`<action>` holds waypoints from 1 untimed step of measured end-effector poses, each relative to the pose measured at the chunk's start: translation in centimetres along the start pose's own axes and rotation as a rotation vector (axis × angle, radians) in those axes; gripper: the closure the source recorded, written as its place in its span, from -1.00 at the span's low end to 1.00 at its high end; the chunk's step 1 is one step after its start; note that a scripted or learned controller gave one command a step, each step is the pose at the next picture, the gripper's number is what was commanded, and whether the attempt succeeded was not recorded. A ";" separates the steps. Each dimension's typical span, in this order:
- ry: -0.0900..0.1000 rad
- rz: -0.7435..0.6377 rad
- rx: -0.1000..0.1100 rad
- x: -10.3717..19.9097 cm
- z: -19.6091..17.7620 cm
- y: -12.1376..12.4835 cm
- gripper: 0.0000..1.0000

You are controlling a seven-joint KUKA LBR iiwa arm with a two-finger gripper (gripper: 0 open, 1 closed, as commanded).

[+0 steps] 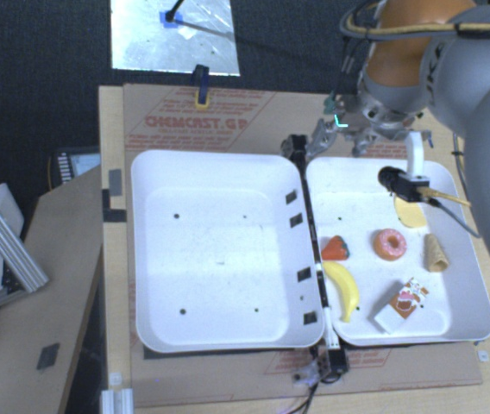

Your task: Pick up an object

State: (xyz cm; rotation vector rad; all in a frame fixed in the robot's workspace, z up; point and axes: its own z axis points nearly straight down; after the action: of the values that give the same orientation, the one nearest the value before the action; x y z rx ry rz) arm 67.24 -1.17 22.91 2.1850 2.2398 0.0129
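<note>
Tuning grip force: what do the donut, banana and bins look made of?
Donut: looks like moulded toy plastic, smooth pink top with slight sheen. Banana: likely plastic or foam, uniform yellow, matte; can't tell which. Right bin and left bin: thin formed white plastic, semi-gloss, with rounded corners and rims.

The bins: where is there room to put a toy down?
The left bin has a bare floor from wall to wall. The right bin is crowded: strawberry, banana, donut and cone sit close together.
</note>
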 end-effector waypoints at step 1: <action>-0.001 -0.004 -0.004 0.0 -1.1 0.1 1.00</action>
State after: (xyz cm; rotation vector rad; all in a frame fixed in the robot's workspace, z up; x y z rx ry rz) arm 67.33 -1.15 24.02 2.1788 2.2416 0.0162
